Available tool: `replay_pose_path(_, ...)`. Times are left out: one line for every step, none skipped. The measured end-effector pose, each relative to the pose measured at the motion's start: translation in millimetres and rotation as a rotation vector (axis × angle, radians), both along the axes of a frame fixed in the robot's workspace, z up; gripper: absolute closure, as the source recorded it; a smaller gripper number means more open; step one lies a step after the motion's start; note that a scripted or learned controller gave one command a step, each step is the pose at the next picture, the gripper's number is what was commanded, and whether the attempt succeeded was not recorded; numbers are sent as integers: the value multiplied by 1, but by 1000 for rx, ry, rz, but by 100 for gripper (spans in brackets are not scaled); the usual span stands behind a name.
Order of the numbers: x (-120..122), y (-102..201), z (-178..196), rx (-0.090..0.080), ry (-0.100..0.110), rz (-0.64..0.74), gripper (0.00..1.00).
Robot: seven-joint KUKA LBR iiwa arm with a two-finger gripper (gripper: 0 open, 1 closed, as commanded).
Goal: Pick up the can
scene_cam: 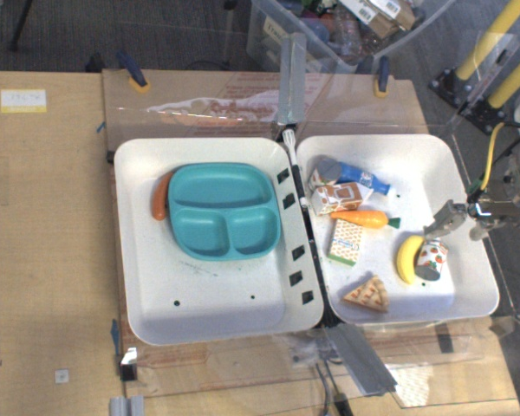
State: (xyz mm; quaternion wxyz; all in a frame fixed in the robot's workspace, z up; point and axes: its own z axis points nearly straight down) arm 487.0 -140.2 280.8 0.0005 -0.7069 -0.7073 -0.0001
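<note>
Two bins sit on the worktop; the can (pixel 431 261) lies in the right bin (pixel 433 150), just beside the banana (pixel 406 259), near the right wall. You are at the approach step: the pincer (pixel 444 219) hovers just above the can, whether open or closed you cannot tell. Next, lower squarely, clear of the banana.

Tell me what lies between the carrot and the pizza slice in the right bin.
In the camera view, a small carton lies between the carrot and the pizza slice.
</note>
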Motion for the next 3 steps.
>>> replay_pose_path(41, -18, -175, 4, -11, -9, 0)
replay_pose_path(39, -20, -167, 2, -7, -12, 100)
replay_pose_path(23, 57, -48, -1, -1, -16, 100)
